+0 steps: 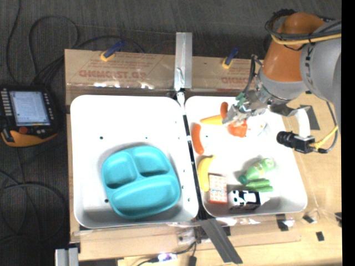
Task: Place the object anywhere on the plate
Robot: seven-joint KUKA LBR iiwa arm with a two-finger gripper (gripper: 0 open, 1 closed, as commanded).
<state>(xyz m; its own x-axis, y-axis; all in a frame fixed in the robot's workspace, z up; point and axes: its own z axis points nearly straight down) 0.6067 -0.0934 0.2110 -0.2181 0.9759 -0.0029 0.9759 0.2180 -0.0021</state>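
Black-and-white box [244,199]: near edge of the right bin [288,173], beside a red-and-white carton [217,189].
Green items [256,173]: just beyond the box, toward the right bin's near right corner.
Banana [204,171]: along the right bin's left wall, past the carton.
Plate [141,180]: teal, three compartments, in the near half of the left bin [94,115]; nothing lies on it.
Long orange-red piece [196,137]: at the right bin's left wall, beyond the banana.
Red object [238,128]: far half of the right bin, directly under the gripper [239,111].
Orange carrot-like piece [211,119]: left of the gripper, with a small red piece [224,110] beside it.
Jaws: lowered at the red object; whether they are spread or clamped cannot be told.
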